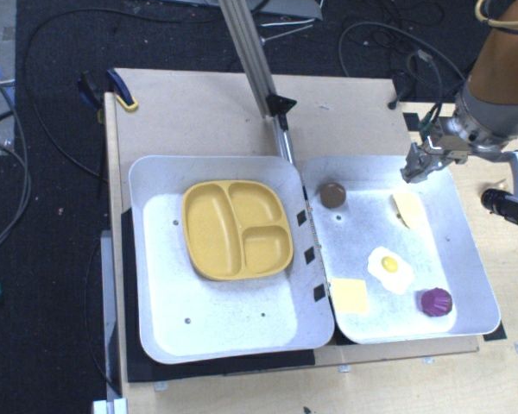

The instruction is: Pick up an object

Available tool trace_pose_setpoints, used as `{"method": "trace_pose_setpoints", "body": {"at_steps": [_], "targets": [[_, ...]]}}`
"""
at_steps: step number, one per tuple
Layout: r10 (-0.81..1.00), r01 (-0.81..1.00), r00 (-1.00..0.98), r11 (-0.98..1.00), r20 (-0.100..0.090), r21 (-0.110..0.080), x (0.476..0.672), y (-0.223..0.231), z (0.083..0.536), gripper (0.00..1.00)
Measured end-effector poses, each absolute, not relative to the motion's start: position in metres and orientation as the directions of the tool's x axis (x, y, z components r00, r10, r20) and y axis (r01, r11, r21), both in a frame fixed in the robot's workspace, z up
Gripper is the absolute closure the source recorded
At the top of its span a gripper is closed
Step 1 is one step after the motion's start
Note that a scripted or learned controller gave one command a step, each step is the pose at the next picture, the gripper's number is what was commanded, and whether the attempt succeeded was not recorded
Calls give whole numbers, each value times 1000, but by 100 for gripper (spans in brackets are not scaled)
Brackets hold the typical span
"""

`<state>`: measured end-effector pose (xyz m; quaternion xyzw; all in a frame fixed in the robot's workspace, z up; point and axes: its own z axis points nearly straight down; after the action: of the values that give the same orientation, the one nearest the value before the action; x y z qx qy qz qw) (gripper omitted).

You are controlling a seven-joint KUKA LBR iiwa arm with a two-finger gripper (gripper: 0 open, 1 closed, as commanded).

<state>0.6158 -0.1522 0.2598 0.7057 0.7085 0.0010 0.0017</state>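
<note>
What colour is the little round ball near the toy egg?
Purple. The ball sits in the right bin's near corner, seen in the camera view.

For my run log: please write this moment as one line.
gripper: above right bin far edge, nothing held | nearest: pale yellow piece | divided plate: left bin

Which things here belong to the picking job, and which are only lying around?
For the job:
pincer
brown round piece
pale yellow wedge
fried egg toy
yellow square slice
purple piece

Lying about:
yellow divided plate
yellow-handled tool
metal pole
</note>
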Motion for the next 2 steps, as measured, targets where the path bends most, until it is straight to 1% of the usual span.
{"method": "trace_pose_setpoints", "body": {"at_steps": [2], "targets": [[1000, 1000, -9, 9, 1, 1, 623, -45, 269, 100]]}}
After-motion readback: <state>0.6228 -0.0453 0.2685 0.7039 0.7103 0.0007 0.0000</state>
